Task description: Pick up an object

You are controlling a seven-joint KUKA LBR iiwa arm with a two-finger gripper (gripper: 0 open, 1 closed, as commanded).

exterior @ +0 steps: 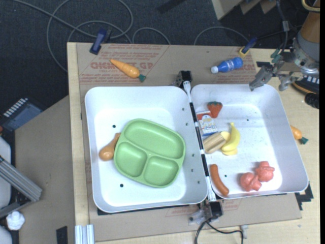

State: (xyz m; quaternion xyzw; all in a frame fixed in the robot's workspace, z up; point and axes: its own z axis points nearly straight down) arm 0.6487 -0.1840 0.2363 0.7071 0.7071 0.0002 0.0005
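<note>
Sausage [219, 180]: lies along right bin [284, 111]'s near-left wall.
Banana [232, 140]: mid-bin, touching bread roll [214, 142]; reachable target.
Gripper [270, 80]: over bin's far edge, fingers spread, nothing between them.

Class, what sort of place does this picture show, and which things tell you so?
Probably a robotics lab bench: a robot gripper over two white bins, toy food like a banana, and loose cables on the floor.

Bare floor in right bin [284, 117] beyond banana [232, 140], above pink toys [256, 176].
</note>
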